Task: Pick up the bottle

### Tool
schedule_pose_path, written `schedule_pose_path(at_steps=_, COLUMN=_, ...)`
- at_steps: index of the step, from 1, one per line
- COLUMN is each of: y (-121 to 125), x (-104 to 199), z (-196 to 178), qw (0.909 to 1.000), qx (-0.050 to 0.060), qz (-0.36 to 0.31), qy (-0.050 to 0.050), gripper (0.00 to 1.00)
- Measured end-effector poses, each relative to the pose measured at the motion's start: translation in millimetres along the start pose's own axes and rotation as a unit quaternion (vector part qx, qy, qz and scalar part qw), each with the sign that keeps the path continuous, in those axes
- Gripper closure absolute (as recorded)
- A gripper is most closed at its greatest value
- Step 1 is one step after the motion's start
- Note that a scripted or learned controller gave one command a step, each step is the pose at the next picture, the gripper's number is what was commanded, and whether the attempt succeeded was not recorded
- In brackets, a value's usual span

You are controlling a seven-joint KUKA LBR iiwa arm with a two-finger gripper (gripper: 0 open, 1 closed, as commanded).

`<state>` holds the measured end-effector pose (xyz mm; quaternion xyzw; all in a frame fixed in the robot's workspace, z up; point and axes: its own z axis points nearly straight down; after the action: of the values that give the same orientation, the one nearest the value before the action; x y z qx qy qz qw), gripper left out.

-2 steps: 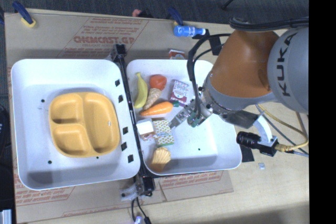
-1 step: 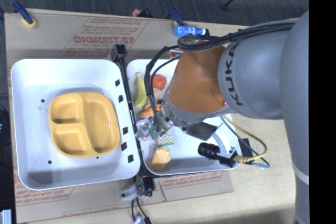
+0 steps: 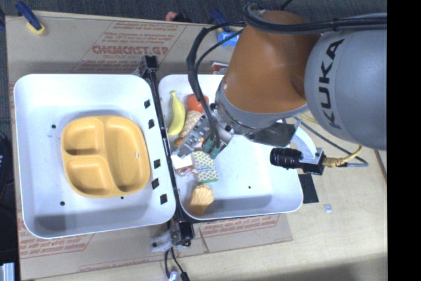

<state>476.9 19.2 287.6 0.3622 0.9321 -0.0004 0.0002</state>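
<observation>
Reaching down over the right bin, the grey arm reads "KUKA"; its gripper sits mid-frame among a banana and small packets, its grip state unclear. The bottle cannot be identified. Cardboard at upper left reads "CHEMCAST GP".

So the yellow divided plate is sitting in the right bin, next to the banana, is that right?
Not quite. The camera view shows the yellow divided plate in the left bin, alone. The banana lies in the right bin, across the divider.
</observation>
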Motion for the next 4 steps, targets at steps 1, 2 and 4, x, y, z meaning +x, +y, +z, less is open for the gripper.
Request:
schedule_pose_path(at_steps=1, y=28.9, x=27.6, z=16.4, qw=0.9970, qx=0.001, qz=-0.078, qy=0.001, gripper=1.00)
schedule_pose_path(at_steps=2, y=53.3, x=50.5, z=96.6, qw=0.9990, qx=0.002, qz=-0.045, qy=0.002, gripper=1.00)
schedule_pose_path(at_steps=4, y=62.7, x=58.6, z=48.2, qw=0.9714, qx=0.001, qz=-0.237, qy=0.001, gripper=1.00)
